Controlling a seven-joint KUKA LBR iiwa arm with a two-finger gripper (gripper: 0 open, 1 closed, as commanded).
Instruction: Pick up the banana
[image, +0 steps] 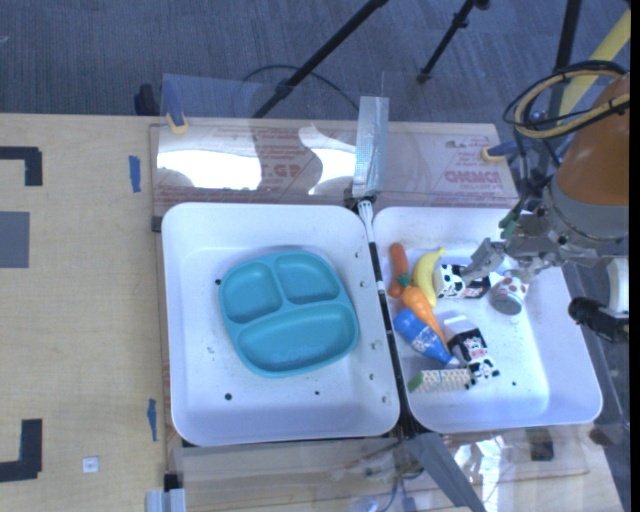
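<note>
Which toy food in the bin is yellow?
The banana, curved and yellow, lying in the right bin near its far-left corner. The carrots beside it are orange, and the bottle is blue.

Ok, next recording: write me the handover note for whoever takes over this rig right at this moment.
Gripper: over the upper right part of the right bin, nothing seen between its fingers; whether they are open or shut cannot be told.
Banana: lying in the right bin near its left wall, beside the carrot, above the blue bottle. It sits to the gripper's left.
Blue plate: in the left bin.
Done: no pick yet.
Left: reach the banana, grasp it, lift it.
</note>
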